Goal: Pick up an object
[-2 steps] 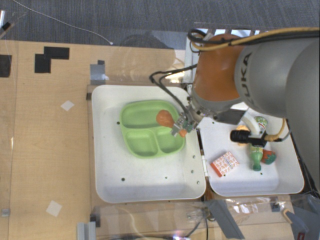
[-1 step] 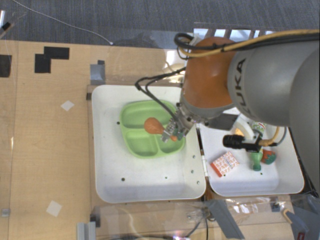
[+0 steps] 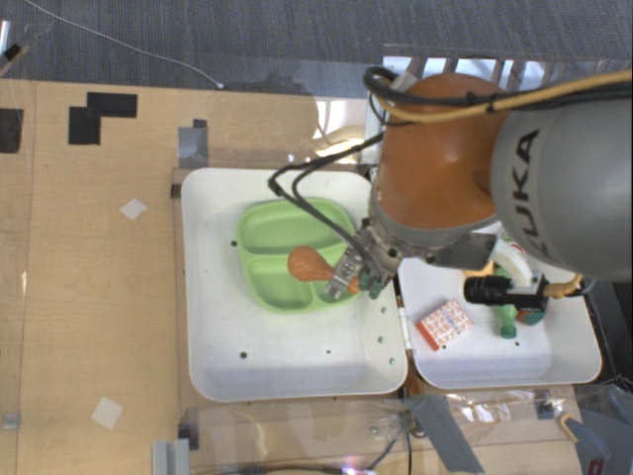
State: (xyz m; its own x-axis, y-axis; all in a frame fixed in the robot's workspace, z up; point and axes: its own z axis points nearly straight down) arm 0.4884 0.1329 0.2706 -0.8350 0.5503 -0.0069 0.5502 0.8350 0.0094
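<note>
Camera view: the gripper (image 3: pixel 348 277) hung low over the right edge of a green plate (image 3: pixel 267 240) in the left bin (image 3: pixel 213 364); whether its jaws were spread or closed could not be told. An orange-brown piece (image 3: pixel 307 262) lay on the plate, just beside the gripper. A red-and-white box (image 3: pixel 443 323) lay in the right bin (image 3: pixel 495 369).

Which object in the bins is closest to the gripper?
The orange-brown object on the green plate, right beside the gripper; the red-and-white box lies in the other bin.
</note>
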